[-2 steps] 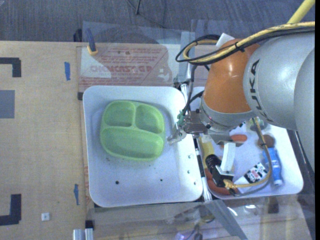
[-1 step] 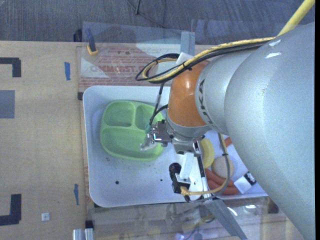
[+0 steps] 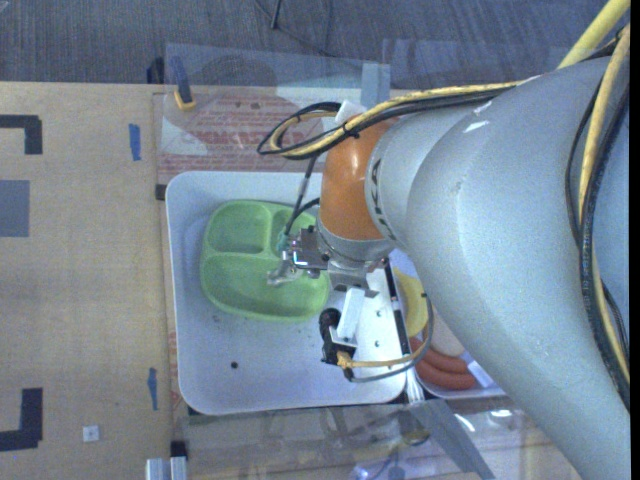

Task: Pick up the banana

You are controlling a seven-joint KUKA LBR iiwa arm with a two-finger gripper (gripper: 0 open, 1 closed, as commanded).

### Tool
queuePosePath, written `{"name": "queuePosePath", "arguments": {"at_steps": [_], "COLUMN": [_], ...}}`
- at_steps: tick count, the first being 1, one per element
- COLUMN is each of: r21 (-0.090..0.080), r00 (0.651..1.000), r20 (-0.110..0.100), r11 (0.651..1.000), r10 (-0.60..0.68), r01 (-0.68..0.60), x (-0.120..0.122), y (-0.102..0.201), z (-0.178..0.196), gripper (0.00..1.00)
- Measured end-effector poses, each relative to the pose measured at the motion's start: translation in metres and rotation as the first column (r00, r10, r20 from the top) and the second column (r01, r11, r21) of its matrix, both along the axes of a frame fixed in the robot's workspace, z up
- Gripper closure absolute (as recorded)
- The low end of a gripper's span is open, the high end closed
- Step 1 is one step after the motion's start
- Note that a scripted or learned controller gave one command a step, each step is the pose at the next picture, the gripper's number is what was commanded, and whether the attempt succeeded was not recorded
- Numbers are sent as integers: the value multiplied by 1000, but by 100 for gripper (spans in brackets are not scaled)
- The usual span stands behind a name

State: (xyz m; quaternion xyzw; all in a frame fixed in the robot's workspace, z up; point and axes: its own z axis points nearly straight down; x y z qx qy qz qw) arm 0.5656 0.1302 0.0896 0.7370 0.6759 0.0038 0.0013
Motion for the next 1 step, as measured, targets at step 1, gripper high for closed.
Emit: {"name": "queuePosePath", "arguments": {"at_steps": [1], "r21": [1], "r00": [1000], "r20": [14], "r11": [1000], "r10": [2], "r01": [-2], "x": [-57], "y": [24], "z": [2], "gripper": [0]}}
